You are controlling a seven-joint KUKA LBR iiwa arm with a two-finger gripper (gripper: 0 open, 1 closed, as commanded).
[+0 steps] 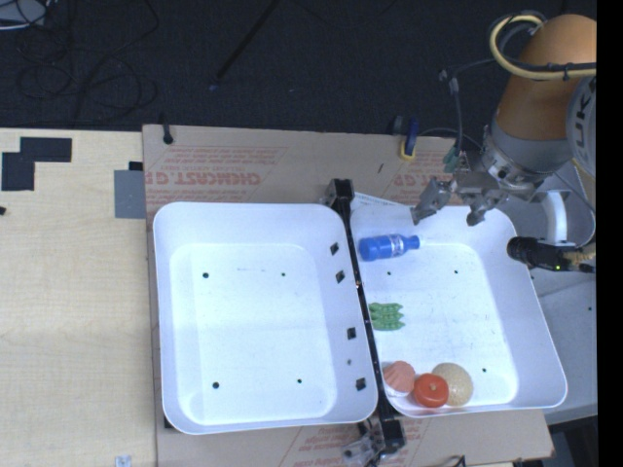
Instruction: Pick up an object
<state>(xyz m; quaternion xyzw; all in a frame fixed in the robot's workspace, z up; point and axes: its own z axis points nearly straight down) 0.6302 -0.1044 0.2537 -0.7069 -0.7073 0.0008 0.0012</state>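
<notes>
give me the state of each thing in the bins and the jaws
blue bottle: lying on its side, right bin's far end
green pod: lying flat, by the divider
red tomato: near corner, touching the beige round thing and pink piece
gripper: jaws open, holding nothing, above the bin's far rim

**Gripper open over right bin's far rim**

Hangs spread at the far edge of the right bin (506, 377): gripper (451, 209), nothing between the fingers. Inside, near the divider, a blue bottle (387, 247) on its side; nearer, a green pod cluster (386, 316). In the near corner, touching: pink piece (397, 375), red tomato (430, 390), tan ball (456, 379). Alongside, the left bin (185, 397).
</notes>
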